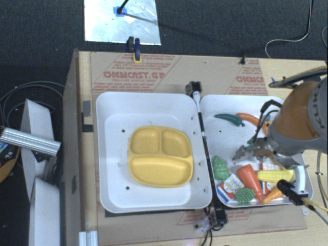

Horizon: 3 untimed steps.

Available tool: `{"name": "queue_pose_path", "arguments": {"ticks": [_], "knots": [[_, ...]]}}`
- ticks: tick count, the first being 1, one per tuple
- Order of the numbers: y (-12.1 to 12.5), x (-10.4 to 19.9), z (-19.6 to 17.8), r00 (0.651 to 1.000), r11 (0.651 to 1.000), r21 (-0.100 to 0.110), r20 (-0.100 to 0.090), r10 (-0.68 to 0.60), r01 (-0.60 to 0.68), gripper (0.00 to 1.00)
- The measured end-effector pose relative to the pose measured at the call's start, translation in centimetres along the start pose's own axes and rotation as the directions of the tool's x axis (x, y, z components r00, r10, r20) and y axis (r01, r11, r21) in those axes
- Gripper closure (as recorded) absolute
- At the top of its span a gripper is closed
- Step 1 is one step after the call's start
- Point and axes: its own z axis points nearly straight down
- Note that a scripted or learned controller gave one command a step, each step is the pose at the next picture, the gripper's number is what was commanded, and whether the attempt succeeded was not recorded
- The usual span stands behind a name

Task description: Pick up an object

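Note:
The right bin (pixel 225 104) holds several toy foods. A dark green pepper (pixel 230 119) and an orange piece (pixel 248 118) lie near its far wall. Toward the front are a green leafy piece (pixel 220 167), an orange carrot (pixel 249 176), a yellow corn cob (pixel 275 175), a green broccoli (pixel 245 195) and a printed packet (pixel 230 183). My gripper (pixel 249 150) hangs low in the middle of this bin, just above the carrot and left of the corn. The grey arm with its orange band (pixel 301 111) hides the bin's right part.
The left bin (pixel 110 137) holds a yellow divided plate (pixel 160 155). A ridge (pixel 203 137) separates the two bins. Cardboard (pixel 154 70) lines the bench behind them. A blue clamp (pixel 134 46) stands at the back edge.

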Motion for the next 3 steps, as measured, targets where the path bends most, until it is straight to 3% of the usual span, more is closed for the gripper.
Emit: {"name": "queue_pose_path", "arguments": {"ticks": [1, 2, 3], "knots": [[0.1, 0.0, -1.0, 1.0, 1.0, -0.002, 0.0, -0.001, 0.001, 1.0], [0.1, 0.0, -1.0, 1.0, 1.0, -0.002, 0.0, -0.001, 0.001, 0.0], [0.2, 0.0, -2.1, 1.0, 1.0, -0.004, 0.0, -0.002, 0.002, 1.0]]}}
